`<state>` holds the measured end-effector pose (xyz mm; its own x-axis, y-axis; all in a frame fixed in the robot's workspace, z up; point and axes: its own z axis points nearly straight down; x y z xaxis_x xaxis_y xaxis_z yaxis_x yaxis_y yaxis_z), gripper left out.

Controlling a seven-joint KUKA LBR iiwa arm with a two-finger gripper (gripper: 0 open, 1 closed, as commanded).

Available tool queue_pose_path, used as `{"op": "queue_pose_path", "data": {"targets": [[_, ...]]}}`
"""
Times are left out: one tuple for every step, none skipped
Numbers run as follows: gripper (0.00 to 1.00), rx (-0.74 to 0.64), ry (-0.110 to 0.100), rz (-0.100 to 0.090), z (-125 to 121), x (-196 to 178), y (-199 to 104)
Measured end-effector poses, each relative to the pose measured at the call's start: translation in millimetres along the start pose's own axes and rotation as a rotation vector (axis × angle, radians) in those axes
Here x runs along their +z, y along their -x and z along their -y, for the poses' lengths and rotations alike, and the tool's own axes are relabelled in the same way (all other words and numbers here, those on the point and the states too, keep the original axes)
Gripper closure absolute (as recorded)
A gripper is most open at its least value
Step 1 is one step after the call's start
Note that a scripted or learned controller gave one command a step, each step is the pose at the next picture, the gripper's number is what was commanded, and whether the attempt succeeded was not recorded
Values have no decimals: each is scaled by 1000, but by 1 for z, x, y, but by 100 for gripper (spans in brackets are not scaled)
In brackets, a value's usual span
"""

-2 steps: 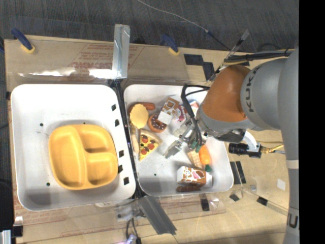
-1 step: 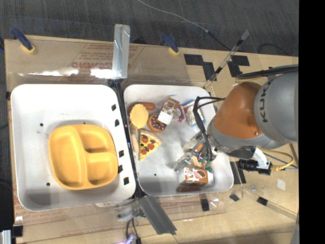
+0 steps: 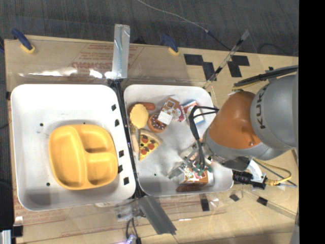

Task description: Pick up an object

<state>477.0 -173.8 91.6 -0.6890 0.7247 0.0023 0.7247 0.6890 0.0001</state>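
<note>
The tool (image 3: 190,166) is seen low in the right bin (image 3: 167,93), near its front right corner, just above a small flat packet (image 3: 195,178) printed in green and red. Whether it is spread or pressed together cannot be told, as the wrist and its cables blur that spot. No object can be seen lifted.

A good pick here would probably be made by a straight descent over the packet's middle, kept off the bin's front wall just beside it, since a thin flat thing against a wall is easily pushed rather than caught. A slow closing and a vertical lift would be advised.

Toward the bin's back left corner lie other candidates: a round yellow bun-like toy (image 3: 138,115), a wedge-shaped pizza slice toy (image 3: 148,145) with dotted topping, and a glossy crinkled wrapper (image 3: 166,115). These look like smooth plastic or foil. In the left bin (image 3: 30,98) rests a yellow compartment tray (image 3: 84,156), rounded and matte.
</note>
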Motion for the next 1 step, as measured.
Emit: {"op": "queue_pose_path", "data": {"targets": [[100, -6, 0, -1, -1, -10, 0]]}}
